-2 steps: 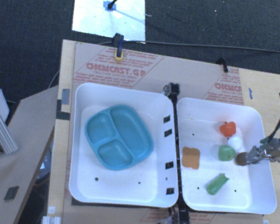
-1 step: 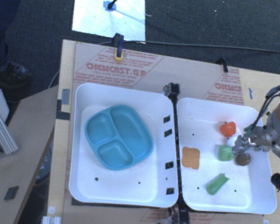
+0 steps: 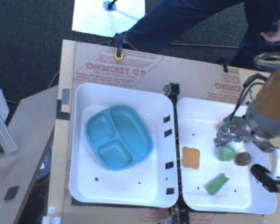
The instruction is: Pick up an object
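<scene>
Gripper (image 3: 224,136) low in your right bin (image 3: 192,199), above the green ball (image 3: 226,153).
Can't tell jaw state. Brown ball (image 3: 243,158) touches green; orange pad (image 3: 190,158), green block (image 3: 216,184) nearby. Blue tray (image 3: 119,137) left.

1. Counter (image 3: 150,67) carries two white bins side by side.
2. Left bin (image 3: 83,142) holds a blue divided plate (image 3: 119,137).
3. Right bin (image 3: 202,119) holds an orange square piece (image 3: 190,158), a green wedge (image 3: 217,184), a green round object (image 3: 226,154) and a brown round object (image 3: 243,158).
4. Arm (image 3: 278,103) reaches in from the right; gripper (image 3: 226,136) hangs just above the green round object.
5. Person (image 3: 192,16) stands behind the counter.
</scene>
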{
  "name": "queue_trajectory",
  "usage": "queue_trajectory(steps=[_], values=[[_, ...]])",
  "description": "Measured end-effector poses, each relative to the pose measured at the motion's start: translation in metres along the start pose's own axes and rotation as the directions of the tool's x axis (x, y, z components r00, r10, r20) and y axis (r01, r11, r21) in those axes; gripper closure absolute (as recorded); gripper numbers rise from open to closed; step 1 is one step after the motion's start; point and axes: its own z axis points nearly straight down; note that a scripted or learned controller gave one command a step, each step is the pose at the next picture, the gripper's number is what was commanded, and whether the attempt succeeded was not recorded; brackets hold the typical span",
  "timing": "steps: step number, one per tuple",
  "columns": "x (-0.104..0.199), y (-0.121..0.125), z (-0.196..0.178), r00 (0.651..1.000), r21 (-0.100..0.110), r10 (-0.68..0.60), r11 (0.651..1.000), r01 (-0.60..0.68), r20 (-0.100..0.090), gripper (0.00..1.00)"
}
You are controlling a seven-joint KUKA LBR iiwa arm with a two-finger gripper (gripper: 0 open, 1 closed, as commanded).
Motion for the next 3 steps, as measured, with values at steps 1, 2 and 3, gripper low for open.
queue_trajectory(steps=[1,2,3], values=[[0.051,0.012,-0.009,1.000,0.000,0.001,1.000,-0.001,0.000,1.00],[0.113,0.029,-0.009,1.000,0.000,0.000,1.000,0.000,0.000,1.00],[0.166,0.048,0.006,1.000,0.002,0.001,1.000,-0.001,0.001,1.00]])
